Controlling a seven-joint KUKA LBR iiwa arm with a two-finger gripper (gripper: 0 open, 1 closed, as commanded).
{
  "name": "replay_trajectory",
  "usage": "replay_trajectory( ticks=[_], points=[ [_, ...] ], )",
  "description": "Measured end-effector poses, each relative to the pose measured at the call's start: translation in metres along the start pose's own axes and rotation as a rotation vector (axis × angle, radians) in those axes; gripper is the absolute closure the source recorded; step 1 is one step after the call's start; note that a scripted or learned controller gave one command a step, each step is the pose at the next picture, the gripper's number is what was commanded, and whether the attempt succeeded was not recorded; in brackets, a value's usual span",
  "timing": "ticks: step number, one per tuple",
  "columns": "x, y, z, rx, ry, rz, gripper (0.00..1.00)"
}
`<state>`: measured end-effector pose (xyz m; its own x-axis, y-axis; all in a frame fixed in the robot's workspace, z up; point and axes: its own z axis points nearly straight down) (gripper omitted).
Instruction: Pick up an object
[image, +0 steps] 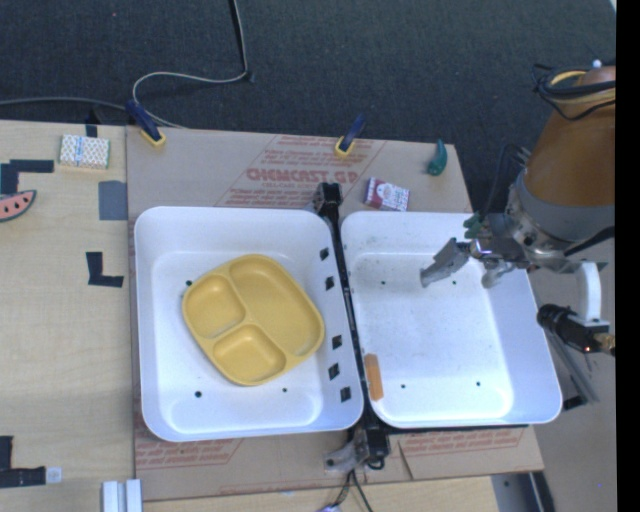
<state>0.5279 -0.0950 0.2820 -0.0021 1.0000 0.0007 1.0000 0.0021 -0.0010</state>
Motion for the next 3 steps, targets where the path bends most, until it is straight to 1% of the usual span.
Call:
replay_trajectory(
  ticks=[1,2,3],
  points=[
    [-0.013,0.02,0.146,0.004,0.001,0.002,0.0],
    [-0.005,0.057,0.196,-0.002,0.0,0.001,0.0],
    [-0.002,0.118,0.197,-0.004,-0.002,0.001,0.0]
  ],
)
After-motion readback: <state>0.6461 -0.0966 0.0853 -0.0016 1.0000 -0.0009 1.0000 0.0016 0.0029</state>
